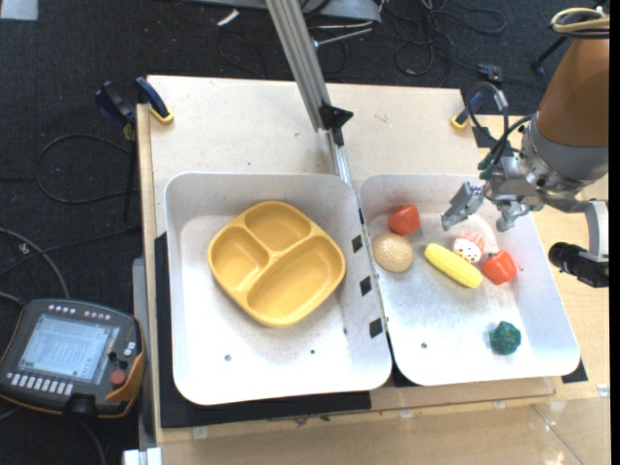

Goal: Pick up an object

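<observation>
In the right bin (542, 352) lie several small objects: a red piece (404, 219), a tan round one (392, 253), a yellow banana-like piece (452, 264), a white dotted object (468, 250), an orange-red piece (500, 267) and a dark green item (504, 337). My gripper (481, 211) hangs over the upper middle of this bin, just above the white dotted object. Its two fingers stand spread apart with nothing between them.
The left bin (194, 356) holds a yellow divided plate (277, 262). A metal pole (300, 51) slants down to the divide between the bins. A teach pendant (68, 352) lies on the floor at the lower left. Clamps grip the bench's back corners.
</observation>
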Robot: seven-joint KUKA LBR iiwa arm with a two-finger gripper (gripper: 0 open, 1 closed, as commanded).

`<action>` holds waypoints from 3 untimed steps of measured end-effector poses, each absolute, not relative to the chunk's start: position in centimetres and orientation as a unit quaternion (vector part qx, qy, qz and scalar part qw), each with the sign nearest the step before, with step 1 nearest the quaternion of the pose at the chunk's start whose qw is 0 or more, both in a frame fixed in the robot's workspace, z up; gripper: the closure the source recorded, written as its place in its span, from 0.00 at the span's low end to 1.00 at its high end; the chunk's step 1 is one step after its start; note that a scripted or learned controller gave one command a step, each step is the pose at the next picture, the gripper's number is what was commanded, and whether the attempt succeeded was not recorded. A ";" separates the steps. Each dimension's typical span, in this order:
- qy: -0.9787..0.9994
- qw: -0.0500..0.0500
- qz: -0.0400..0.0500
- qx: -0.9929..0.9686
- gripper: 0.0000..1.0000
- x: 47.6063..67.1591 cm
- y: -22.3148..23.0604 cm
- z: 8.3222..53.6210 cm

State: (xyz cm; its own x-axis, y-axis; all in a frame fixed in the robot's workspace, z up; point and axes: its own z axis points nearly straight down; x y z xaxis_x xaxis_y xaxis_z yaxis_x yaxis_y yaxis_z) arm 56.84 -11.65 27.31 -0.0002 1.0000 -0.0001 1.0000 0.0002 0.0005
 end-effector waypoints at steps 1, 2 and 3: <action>0.705 -0.002 -0.003 0.709 0.00 54.4 -17.5 21.6; 0.707 0.001 0.000 0.707 1.00 54.7 -17.1 22.9; 0.705 0.004 0.000 0.709 1.00 51.0 -20.9 28.0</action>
